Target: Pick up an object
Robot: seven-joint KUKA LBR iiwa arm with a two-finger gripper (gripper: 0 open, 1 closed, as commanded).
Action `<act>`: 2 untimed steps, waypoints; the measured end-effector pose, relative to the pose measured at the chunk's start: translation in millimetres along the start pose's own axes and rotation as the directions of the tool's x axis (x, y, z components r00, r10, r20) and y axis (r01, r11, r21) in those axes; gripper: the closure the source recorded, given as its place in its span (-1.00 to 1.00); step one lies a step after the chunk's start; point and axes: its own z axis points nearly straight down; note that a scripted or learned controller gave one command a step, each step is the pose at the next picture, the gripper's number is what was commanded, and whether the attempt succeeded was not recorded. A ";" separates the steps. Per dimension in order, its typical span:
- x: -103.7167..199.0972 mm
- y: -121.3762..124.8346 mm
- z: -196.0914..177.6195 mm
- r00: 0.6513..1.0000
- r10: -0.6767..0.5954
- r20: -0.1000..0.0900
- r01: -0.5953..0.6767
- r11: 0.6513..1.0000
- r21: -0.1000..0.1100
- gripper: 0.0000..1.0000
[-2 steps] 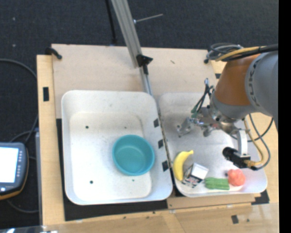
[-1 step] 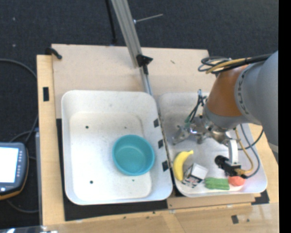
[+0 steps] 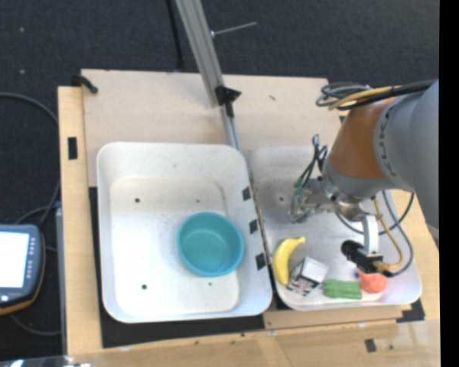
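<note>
The two-finger gripper (image 3: 300,209) hangs low over the right white bin (image 3: 269,176), finger state indeterminable; it should descend squarely onto the curved yellow banana (image 3: 285,257) just below.

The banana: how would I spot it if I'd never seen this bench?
Find the right-hand white bin, the one under the grey and orange arm. Along its left wall near the front lies the banana, beside a small white box. It alone is yellow and curved; the green piece and red piece lie further right.
</note>
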 end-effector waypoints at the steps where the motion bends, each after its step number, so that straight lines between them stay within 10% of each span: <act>1: 5.0 4.4 -45.2 1.000 -0.011 0.001 0.011 1.000 -0.002 1.00; 2: 7.3 -3.1 -99.4 1.000 -0.011 0.001 0.011 1.000 -0.004 1.00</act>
